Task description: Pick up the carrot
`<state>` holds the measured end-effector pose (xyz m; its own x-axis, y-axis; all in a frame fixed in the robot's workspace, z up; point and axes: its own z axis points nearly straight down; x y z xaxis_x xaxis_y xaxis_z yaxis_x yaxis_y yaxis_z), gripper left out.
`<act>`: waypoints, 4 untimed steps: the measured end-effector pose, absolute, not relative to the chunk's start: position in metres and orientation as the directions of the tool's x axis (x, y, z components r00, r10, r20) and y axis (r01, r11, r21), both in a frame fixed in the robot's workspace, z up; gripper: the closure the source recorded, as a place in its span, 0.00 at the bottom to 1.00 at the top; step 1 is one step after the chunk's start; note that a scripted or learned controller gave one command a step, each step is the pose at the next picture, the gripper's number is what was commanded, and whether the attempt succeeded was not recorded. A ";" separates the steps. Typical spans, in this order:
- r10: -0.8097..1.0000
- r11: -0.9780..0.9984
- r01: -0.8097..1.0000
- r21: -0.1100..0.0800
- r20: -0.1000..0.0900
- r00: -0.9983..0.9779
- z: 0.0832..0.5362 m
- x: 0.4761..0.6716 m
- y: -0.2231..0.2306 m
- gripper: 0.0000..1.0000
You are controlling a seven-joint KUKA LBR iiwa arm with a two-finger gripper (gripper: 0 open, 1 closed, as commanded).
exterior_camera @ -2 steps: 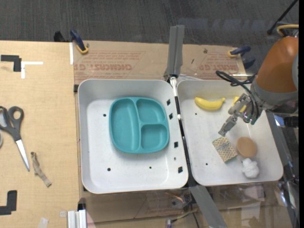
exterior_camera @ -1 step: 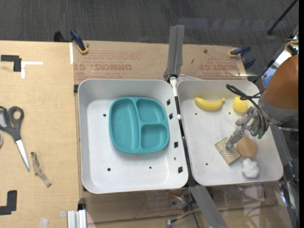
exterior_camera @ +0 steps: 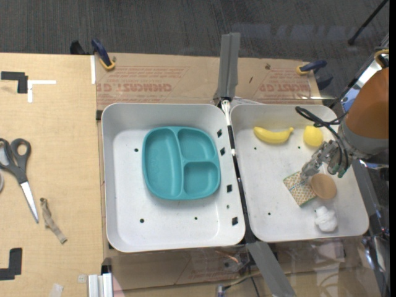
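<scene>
We're looking down on the worktop [exterior_camera: 49,122], two white bins side by side. The left bin [exterior_camera: 124,221] carries one thing, a teal divided plate [exterior_camera: 182,163] lying flat near its middle, nothing in its three compartments.

All the action is over on the right. The arm [exterior_camera: 371,113] reaches in from the right edge, orange band showing, and the gripper [exterior_camera: 314,167] hangs low over the right bin [exterior_camera: 272,224], angled down and to the left. Its tip is right at the upper edge of a small patterned pad [exterior_camera: 298,189]; whether it touches, I can't say. Open or closed? The metalwork blurs together and I cannot tell.

Around it: a round tan-brown object [exterior_camera: 324,187] sits touching the pad's right side, just below the gripper. A white lump [exterior_camera: 325,218] lies nearer the front rim. Along the back of the bin, a banana [exterior_camera: 273,134] and a yellow lemon-like fruit [exterior_camera: 313,136] rest near each other, apart from the gripper.

And the carrot? I cannot tell which of these pieces it is, if any.

Out on the worktop's left, scissors [exterior_camera: 20,173] lie well apart from both bins.
</scene>
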<state>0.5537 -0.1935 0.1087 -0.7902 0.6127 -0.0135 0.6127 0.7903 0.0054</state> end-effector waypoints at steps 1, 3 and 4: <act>0.928 0.372 0.928 0.001 -0.004 -0.372 0.222 0.539 -0.214 1.00; 0.983 0.182 0.983 -0.001 -0.002 -0.182 0.249 0.610 -0.222 1.00; 0.992 0.127 0.992 0.000 -0.003 -0.127 0.302 0.587 -0.222 1.00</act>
